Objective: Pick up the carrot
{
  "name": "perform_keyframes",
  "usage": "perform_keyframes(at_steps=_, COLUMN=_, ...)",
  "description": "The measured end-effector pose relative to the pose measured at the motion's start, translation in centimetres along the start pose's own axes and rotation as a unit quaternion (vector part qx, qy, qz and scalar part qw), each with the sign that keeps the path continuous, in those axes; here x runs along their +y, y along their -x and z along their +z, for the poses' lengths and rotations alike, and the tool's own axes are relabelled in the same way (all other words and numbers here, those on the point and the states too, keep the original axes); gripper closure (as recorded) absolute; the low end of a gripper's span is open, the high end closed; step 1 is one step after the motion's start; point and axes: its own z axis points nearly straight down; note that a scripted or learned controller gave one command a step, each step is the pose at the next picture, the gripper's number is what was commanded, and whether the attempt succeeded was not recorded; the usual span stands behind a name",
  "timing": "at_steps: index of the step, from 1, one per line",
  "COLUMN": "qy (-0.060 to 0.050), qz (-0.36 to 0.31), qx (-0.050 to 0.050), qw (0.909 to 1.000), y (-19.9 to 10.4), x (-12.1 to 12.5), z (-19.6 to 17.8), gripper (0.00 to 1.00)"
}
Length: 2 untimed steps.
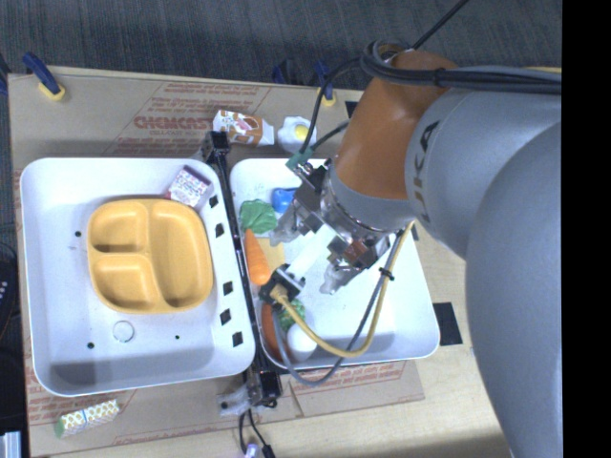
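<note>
Camera view: carrot lies just beside tool.

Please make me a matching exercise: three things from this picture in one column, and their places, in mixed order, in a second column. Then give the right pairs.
Things
1. yellow plate
2. carrot
3. small carton

Places
A. on the bench, outside both bins
B. in the bin on the view's left
C. in the bin on the view's right, beside its left wall

Pairs: 1-B, 2-C, 3-A
</note>
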Motion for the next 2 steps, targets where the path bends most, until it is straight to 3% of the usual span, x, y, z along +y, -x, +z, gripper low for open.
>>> perform_keyframes(at_steps=1, qy=-0.001, qz=0.037, qx=-0.001, qw=0.9993, y=-1.43, x=0.90, z=10.68, gripper=0.00)
perform_keyframes(at_steps=2, qy=-0.003, qz=0.033, qx=-0.002, qw=0.9994, y=-1.48, x=0.86, z=9.70, gripper=1.00)
